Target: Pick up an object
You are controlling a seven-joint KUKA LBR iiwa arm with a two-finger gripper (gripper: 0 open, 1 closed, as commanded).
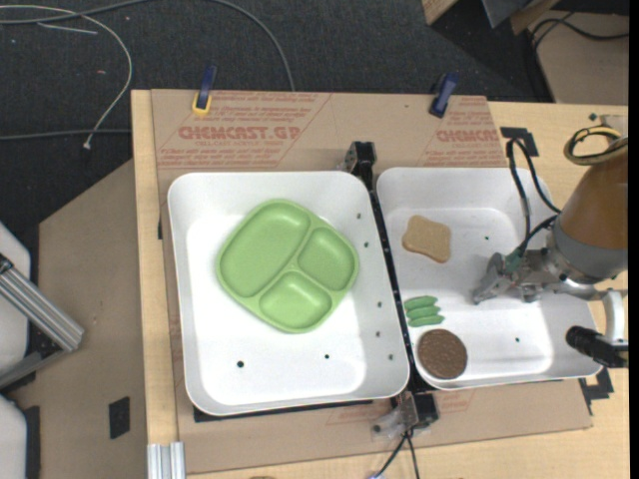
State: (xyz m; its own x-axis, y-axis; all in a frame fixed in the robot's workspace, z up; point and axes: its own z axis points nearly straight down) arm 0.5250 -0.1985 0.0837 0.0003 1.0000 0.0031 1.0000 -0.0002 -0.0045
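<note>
A grey KUKA arm [591, 223] with an orange band above its wrist is reaching in from the right and dipping into the right-hand bin [479, 190], one of two shallow white bins sitting side by side on a cardboard-covered bench [250, 133]. Its two-finger gripper [487, 285] is hanging low over the bin's white floor, the fingers [483, 289] pointing toward the bin's middle; whether they are spread or pressed together cannot be told from this slant, and nothing is showing between them.

Three food-shaped objects are lying in the same bin. A tan slice of toast [427, 238] is resting up and to the left of the fingers, apart from them. A small green pea pod [422, 311] is lying to the left and slightly below the fingers, near the wall shared with the other bin. A round brown cookie-like disc [441, 353] is sitting below and left of the fingers, just beneath the pea pod, in the bin's near corner.

Farther left of the fingers, in the left-hand bin [200, 367], a green divided plate [288, 264] with three compartments is lying flat, turned at an angle.

Two blue clamps [206, 88] are gripping the bench's far edge.
</note>
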